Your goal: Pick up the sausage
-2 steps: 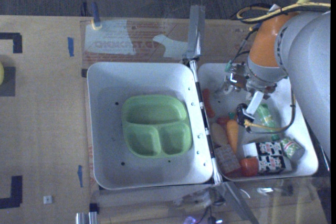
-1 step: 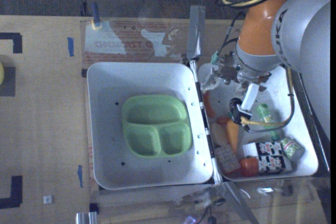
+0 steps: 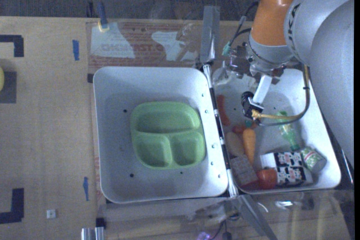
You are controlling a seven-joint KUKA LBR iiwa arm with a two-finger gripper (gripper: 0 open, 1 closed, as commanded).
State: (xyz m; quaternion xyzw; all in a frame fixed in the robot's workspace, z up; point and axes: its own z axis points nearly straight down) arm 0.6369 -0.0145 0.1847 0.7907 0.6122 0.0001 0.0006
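Reddish-brown sausage lies in the right bin, lengthwise against that bin's left wall, beside the divide between the two bins. The tool hangs over the upper part of the same bin, under the orange-banded arm, up and to the right of the sausage. The two are near each other but apart; nothing is seen held. Whether the tool stands apart or together cannot be told from this view.

Right bin, contents: an orange carrot lies roughly lengthwise below the sausage. A black-and-white carton lies along the lower wall. A green packet sits just beside the carton's right end. A pale green bottle lies above the carton. A red item touches the carton's left end. A greyish block sits in the lower left corner. These things crowd the lower half of the bin.

Left bin, contents: one green divided plate, right way up, roughly central, with three compartments, all bare.

Both bins rest side by side on the tan counter.
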